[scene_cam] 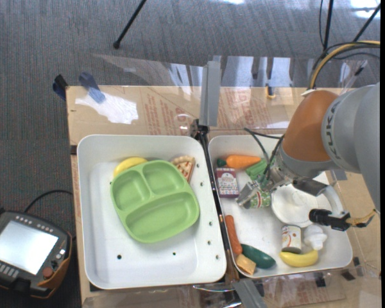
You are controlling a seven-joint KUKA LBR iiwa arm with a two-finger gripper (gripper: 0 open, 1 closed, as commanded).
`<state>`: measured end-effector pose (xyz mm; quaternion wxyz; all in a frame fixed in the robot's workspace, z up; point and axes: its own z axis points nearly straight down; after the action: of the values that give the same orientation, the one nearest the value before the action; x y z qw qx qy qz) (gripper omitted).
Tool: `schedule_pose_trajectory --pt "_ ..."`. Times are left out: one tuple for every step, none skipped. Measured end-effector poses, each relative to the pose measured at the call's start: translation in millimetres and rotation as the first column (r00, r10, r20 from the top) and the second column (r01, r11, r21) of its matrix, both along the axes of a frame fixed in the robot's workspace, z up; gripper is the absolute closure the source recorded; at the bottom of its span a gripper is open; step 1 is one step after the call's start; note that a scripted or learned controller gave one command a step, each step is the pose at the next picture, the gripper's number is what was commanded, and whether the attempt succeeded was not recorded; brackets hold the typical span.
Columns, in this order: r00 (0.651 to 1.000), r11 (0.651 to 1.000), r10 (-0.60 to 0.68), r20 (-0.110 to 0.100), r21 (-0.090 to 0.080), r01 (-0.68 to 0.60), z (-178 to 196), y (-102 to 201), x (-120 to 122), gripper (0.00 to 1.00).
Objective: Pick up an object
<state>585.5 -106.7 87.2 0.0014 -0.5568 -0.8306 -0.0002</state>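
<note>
The grey arm with its orange band reaches in from the right over the right bin (344, 252). My gripper (255, 192) is low in the middle of that bin, right at a small can with a green label (264, 200). The can lies tilted beside the gripper's tip, and I cannot see whether it is held. A purple and white box (228, 183) lies just left of the gripper. An orange carrot (242, 161) and a green item (257, 169) lie behind it.
The right bin also holds a white bowl (295, 205), a small jar (290, 238), a white bottle (316, 237), a banana (299, 258), a dark green vegetable (257, 256) and a second carrot (233, 233). In the left bin (93, 236) are a green divided plate (155, 201), a yellow fruit (129, 164) and a pizza slice (185, 167).
</note>
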Motion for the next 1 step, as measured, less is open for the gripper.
schedule_pose_trajectory --pt "1.000 1.000 0.006 0.000 0.002 -0.006 10.0 1.6 0.8 1.00"
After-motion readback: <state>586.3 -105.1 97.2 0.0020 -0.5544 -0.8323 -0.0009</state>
